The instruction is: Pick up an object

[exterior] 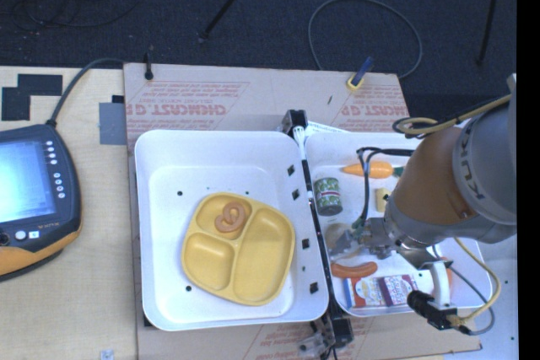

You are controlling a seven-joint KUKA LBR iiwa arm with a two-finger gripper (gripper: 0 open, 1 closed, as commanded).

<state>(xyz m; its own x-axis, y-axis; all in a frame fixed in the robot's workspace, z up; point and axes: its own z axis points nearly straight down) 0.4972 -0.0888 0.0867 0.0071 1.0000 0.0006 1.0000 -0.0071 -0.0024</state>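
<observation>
With the claw (350, 239) low in the right bin (485, 303), its jaws too blurred to call apart or together, it should centre over the sausage (354, 269) just beside it, well off the can (327, 195).

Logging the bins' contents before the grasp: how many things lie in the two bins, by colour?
Yellow: 1, the yellow divided plastic tray
Orange: 2, the coiled pretzel-like toy and the orange toy carrot
Green: 1, the small green can
Red-brown: 1, the toy sausage
White printed: 1, the flat carton
Total: 6
</observation>
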